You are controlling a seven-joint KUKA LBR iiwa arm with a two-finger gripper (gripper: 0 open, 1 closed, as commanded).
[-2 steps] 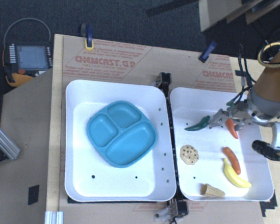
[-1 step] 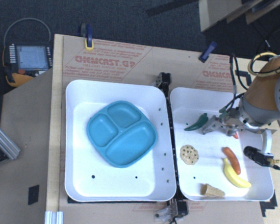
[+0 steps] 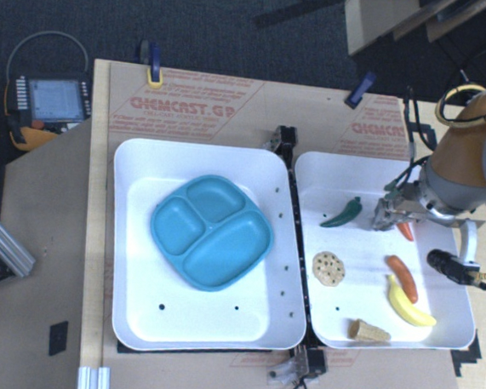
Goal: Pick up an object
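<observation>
Gripper (image 3: 392,216) over small orange-red carrot (image 3: 405,231)

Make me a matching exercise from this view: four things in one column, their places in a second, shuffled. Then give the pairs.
Things:
1. blue divided plastic plate
2. green toy chili pepper
3. round speckled tan cookie
4. yellow toy banana

Places:
A. right bin, near its left wall, mid-height
B. left bin, middle
C. right bin, lower right, just below the red sausage
D. right bin, upper part, left of the end effector

Pairs: 1-B, 2-D, 3-A, 4-C
</observation>
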